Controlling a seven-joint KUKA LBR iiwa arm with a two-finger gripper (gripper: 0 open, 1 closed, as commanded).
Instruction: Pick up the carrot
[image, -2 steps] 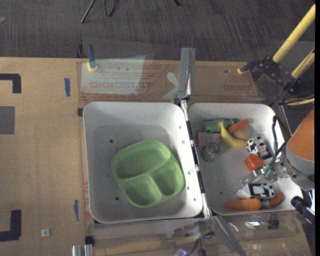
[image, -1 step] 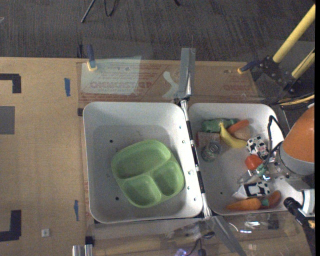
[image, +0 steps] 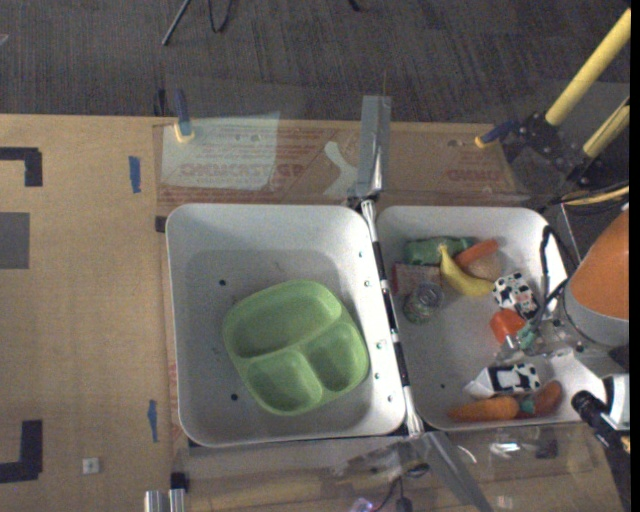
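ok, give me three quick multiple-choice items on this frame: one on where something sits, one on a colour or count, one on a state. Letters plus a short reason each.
1. Where does the carrot lie?
A. In the left bin, on the tray
B. In the right bin, near its front edge
C. On the cardboard outside both bins

2. What colour is the divided tray in the left bin?
A. Green
B. Blue
C. Red

3. What is the carrot's state?
A. Lifted above the bin
B. Standing upright against a wall
C. Lying flat on the bin floor

Answers:
1 B: the carrot is at the near edge of the right bin.
2 A: the three-compartment tray is light green.
3 C: it rests lengthwise on the white floor, with the gripper apart from it.
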